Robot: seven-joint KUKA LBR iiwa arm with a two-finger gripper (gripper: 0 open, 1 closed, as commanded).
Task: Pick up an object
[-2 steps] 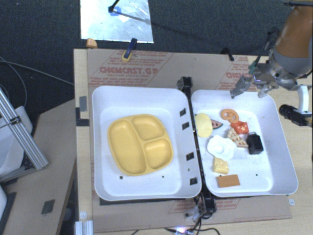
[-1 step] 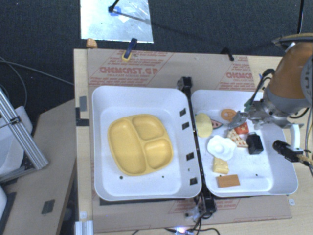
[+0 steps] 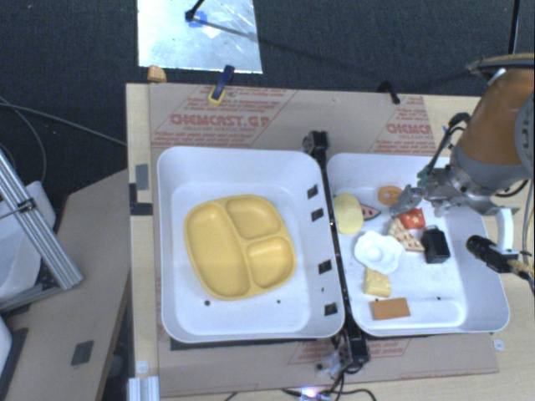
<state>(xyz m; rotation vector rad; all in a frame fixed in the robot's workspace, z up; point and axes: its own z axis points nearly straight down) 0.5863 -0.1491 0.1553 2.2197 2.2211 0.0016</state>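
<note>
Toy food lies heaped mid right bin (image 3: 476, 307): a red piece (image 3: 411, 219) beside a fried egg (image 3: 378, 251), likely light, stiff, slick plastic, best pinched across its edges. Gripper (image 3: 415, 195) hovers just above; jaw state unclear.

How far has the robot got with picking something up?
Done: the gripper has reached the right bin, just above the red piece and beside the orange slice. In hand: nothing shows between its fingers. Left: grab one toy and lift it. The fried egg and the rest lie flat in the bin.
</note>
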